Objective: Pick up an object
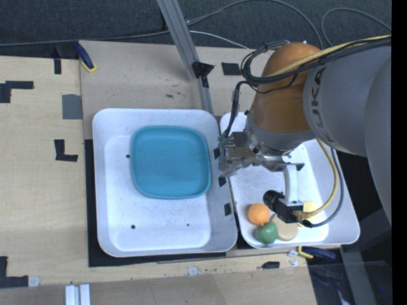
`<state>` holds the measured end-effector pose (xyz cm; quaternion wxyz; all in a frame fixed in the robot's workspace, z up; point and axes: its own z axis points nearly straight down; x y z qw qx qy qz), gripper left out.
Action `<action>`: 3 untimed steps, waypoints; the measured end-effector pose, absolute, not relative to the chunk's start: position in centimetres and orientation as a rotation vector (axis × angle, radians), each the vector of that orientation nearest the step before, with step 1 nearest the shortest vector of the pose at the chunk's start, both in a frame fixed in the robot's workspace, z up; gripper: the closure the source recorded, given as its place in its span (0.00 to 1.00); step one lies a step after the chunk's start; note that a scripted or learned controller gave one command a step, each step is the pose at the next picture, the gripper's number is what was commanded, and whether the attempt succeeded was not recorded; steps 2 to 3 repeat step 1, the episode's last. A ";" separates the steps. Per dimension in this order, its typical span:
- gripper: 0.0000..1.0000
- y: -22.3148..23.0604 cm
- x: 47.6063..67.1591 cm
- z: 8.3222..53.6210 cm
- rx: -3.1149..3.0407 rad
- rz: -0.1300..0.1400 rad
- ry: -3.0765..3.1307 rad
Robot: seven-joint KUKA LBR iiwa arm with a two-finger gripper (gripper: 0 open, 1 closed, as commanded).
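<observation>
A blue square plate [170,161] lies in the left white bin [114,234]. In the right bin [337,230], near its front edge, an orange ball [258,213] sits beside a green round object [267,233] and a pale tan piece [287,231]. The arm's orange band and grey wrist hang over the right bin. My gripper [234,156] sits at the right bin's left edge, above the divider between the bins, well behind the orange ball. Nothing shows between its parts.
A slanted grey metal pole [184,43] crosses behind the bins. Black and yellow cables [321,208] loop from the wrist over the right bin near the small objects. Black tape marks dot the wooden bench [38,189].
</observation>
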<state>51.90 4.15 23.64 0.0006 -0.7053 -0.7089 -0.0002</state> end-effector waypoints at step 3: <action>1.00 9.4 50.2 24.1 -2.214 0.000 -2.226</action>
